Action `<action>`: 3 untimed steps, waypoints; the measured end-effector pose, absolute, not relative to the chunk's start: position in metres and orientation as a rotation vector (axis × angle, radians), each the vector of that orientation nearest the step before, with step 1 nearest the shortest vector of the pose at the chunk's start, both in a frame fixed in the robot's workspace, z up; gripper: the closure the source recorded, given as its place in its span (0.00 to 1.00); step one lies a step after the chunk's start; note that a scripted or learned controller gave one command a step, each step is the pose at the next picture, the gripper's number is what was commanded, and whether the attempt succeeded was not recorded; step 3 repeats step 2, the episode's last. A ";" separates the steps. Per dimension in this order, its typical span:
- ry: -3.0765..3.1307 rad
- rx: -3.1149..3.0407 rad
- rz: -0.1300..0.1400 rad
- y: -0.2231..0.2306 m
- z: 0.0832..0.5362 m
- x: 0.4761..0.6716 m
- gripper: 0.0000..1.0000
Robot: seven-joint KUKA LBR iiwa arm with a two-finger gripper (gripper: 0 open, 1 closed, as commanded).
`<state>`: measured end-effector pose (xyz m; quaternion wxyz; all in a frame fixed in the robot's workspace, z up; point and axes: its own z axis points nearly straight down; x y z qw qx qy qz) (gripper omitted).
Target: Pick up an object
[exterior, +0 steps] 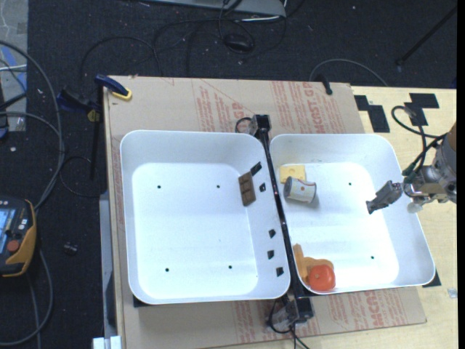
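Grey cup (300, 190) lying in right bin (407, 217), gripper (382, 197) apart at rim

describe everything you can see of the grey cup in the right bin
The grey cup is a small cylinder, grey with a paler band at its right end, lying on its side on the floor of the right bin, near the upper left corner. Its material is hard to tell. Its upper edge touches or overlaps a yellow block behind it. The gripper is off to its right, well apart from it.
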<state>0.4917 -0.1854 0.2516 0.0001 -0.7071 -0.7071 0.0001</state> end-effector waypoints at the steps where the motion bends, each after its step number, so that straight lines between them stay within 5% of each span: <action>1: -2.221 -2.221 0.001 -0.205 0.241 0.518 0.00; 2: -2.222 -2.221 0.000 -0.205 0.252 0.518 1.00; 3: -2.222 -2.221 0.000 -0.205 0.252 0.518 1.00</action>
